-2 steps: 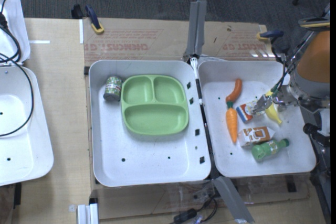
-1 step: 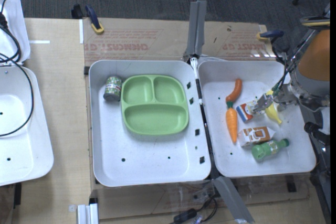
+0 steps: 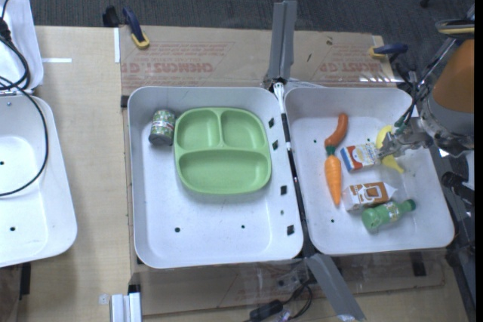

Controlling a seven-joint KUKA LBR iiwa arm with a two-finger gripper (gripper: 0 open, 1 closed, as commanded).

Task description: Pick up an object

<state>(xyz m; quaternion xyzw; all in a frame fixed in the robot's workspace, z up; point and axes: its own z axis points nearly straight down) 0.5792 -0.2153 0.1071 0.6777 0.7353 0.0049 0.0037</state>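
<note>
The right bin [image 3: 315, 219] holds a red-brown sausage [image 3: 337, 130], an orange carrot [image 3: 333, 177], a small white carton [image 3: 358, 156], an orange carton [image 3: 367, 194], a green bottle [image 3: 386, 214] and a yellow object [image 3: 385, 137]. My gripper [image 3: 398, 146] reaches in from the right, low over that bin's right side. It is right beside the yellow object and the white carton, and partly covers the yellow object. No object is clearly lifted.
The left bin [image 3: 204, 226] holds a green divided plate [image 3: 223, 151] with a small can [image 3: 161, 127] to its left. A grey divider post [image 3: 283, 41] stands between the bins. White equipment [image 3: 23, 162] lies at the far left.
</note>
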